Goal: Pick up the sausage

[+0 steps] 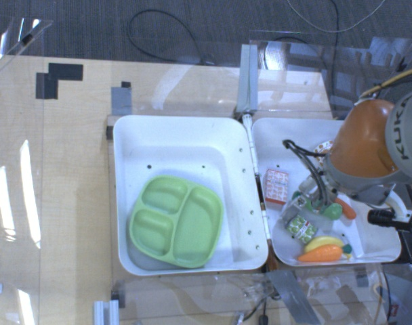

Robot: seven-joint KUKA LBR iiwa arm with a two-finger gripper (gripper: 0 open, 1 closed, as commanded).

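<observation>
In the right bin (pixel 277 137), a short reddish-orange sausage (pixel 347 210) lies near the right side with a green piece (pixel 333 211) touching its left end. My gripper (pixel 314 193) hangs low over the middle of that bin, just left of and above the sausage, below the arm's orange band (pixel 362 144). The wrist and its black cables cover part of the bin floor there. Nothing can be seen held.
The right bin also holds a red-and-white packet (pixel 276 185), a green-and-white packet (pixel 301 227), a yellow banana (pixel 325 241) and an orange carrot (pixel 321 253) along the front. A green divided plate (pixel 177 220) lies in the left bin (pixel 179 131).
</observation>
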